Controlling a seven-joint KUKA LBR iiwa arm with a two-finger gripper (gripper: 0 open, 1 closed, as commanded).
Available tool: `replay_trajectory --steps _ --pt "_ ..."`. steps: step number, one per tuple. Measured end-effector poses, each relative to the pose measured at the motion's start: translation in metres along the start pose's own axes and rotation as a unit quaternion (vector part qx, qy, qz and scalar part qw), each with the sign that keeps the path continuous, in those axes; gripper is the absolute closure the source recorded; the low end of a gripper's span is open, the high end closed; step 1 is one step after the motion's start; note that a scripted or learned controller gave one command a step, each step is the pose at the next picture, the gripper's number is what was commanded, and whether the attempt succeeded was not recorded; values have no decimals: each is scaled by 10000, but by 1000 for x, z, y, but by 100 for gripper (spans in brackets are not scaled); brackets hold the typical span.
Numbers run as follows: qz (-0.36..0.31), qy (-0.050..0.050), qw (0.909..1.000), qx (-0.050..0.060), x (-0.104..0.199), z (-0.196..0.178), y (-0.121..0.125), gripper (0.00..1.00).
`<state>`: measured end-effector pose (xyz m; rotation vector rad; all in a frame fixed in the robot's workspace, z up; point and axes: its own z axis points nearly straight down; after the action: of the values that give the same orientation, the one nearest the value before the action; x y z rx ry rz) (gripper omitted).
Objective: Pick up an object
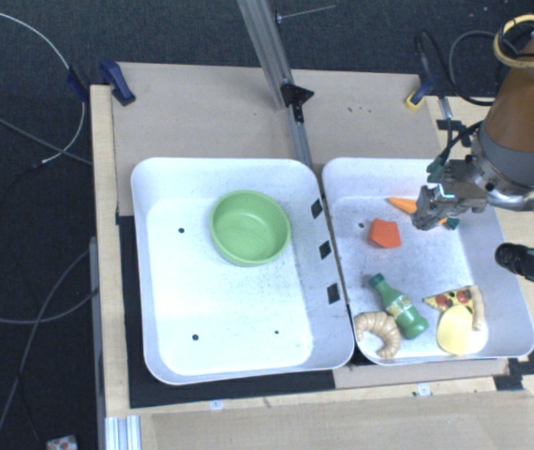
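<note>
My gripper (433,216) hangs over the upper part of the right bin (342,178), just above an orange carrot (401,203) whose right end it hides. An orange-red block (385,234) lies a little left and below it. Lower in the same bin lie a green bottle (399,308), a tan croissant (380,333), a pizza slice (452,299) and a yellow round piece (460,331). The left bin (164,251) holds a green bowl (250,226).
The grey arm with its orange band (526,82) enters from the right over the right bin's far corner. A metal pole (272,45) slants down to the gap between the bins. Blue clamps (115,81) sit at the bench's back corners.
</note>
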<state>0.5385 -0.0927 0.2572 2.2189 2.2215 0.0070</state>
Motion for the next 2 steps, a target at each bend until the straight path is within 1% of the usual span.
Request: replay_trajectory --steps 1,2 --pt "-3 -6 10000 3 0 -19 1 100" --pt "-22 10 10000 41 56 -20 1 100"
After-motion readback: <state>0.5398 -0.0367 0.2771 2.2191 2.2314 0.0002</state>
